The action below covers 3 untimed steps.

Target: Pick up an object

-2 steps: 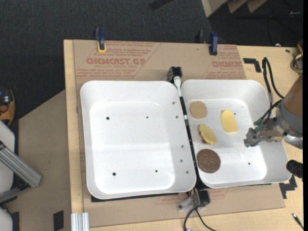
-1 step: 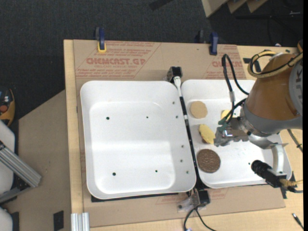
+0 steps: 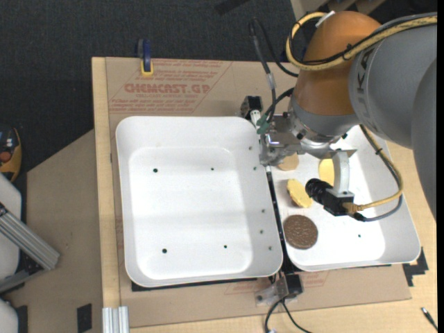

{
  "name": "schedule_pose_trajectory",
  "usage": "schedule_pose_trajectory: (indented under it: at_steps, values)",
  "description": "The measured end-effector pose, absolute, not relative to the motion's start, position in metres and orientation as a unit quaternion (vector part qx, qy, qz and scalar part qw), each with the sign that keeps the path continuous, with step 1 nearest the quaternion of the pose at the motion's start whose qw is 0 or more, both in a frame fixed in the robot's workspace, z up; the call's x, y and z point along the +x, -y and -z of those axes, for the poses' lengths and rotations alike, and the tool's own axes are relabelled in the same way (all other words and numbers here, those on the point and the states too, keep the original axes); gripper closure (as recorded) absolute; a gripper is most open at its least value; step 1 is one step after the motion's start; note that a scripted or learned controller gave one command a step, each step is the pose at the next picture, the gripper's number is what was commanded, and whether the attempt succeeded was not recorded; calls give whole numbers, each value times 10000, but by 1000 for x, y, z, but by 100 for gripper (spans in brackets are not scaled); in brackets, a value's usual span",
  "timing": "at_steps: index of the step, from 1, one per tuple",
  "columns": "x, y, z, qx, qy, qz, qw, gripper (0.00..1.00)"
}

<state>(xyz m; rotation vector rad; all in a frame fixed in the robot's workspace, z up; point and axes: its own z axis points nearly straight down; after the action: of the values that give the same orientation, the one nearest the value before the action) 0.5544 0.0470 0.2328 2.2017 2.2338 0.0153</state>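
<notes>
Gripper [image 3: 283,152]: low over right bin [image 3: 388,250], finger state cannot be told. Tan piece [image 3: 288,161] beneath it; yellow pieces [image 3: 299,193] beside; brown disc [image 3: 301,231] nearer the bin's front.

We see two white bins [image 3: 187,269] on a tan board [image 3: 173,82] printed in red lettering — a grey arm [image 3: 402,82] banded orange, yellow pieces [image 3: 300,193], a speckled brown disc [image 3: 301,232].

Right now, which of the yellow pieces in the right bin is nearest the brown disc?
The lower-left yellow piece, lying just above the brown disc. The other yellow piece sits farther up and right.
</notes>
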Motion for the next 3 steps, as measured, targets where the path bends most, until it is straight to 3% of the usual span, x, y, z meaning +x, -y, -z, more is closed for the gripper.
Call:
schedule_pose_trajectory:
  at_steps: [1,2,3]
  values:
    - [573,-28,-505,7065,-7076,-81,78,100]
    - [601,-103,-444,7044,-7098,21,-28,100]
    - [641,-159,-320,7053,-7088,55,-48,100]
